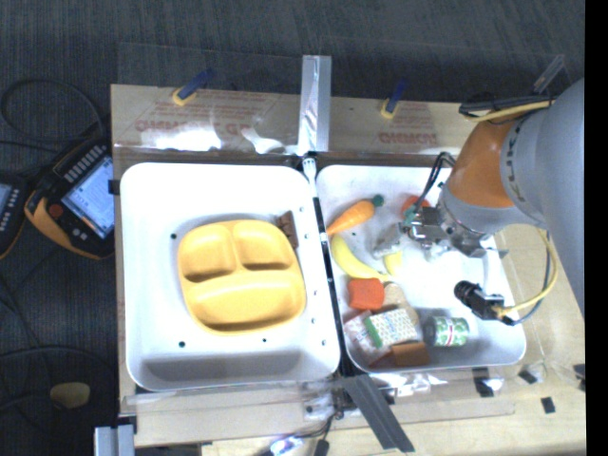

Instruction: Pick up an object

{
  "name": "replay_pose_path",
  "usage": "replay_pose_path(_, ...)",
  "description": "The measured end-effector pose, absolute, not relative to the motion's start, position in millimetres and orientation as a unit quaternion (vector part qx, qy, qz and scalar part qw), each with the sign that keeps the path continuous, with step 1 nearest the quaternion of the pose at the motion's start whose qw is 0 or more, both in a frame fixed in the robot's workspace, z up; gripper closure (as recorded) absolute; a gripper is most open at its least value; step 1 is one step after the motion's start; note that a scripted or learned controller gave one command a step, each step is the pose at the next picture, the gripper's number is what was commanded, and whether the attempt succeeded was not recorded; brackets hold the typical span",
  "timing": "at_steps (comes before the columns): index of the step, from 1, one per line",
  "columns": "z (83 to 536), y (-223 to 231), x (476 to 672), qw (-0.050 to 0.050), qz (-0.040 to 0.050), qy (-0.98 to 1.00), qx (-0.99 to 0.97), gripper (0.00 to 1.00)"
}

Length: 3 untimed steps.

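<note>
Right bin (513,350), near edge: green can (446,331) beside a netted packet (391,327) and brown block (407,353), crowding the near wall. Mid-bin: orange-red block (367,294), banana (353,259) along the divider, little free floor. Gripper (410,228) low over the bin centre; jaw state cannot be told. Carrot (350,216) farther back. Left bin (142,283): yellow sectioned tray (241,274), open margin all round.

Arm (556,160) – smooth grey rounded casing, wide orange band (480,164) above the wrist. Wrist end is grey-silver metal hardware with small dark fittings. Black cable loops beside the band; a yellow cable runs to a black connector (475,300).
</note>
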<state>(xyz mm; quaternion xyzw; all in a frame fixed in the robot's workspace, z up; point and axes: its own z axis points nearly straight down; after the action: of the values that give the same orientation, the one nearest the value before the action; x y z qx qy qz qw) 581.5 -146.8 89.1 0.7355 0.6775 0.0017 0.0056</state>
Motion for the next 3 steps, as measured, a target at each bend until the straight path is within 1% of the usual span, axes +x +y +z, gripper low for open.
replay_pose_path(1,89.6,-131.4,557.1,0.006,0.0021,0.681,0.733,0.00)
replay_pose_path(2,98.9,-131.3,557.6,0.005,0.0030,0.680,0.733,1.00)
replay_pose_path(3,183.6,-61.7,627.7,0.000,-0.0013,0.659,0.752,1.00)
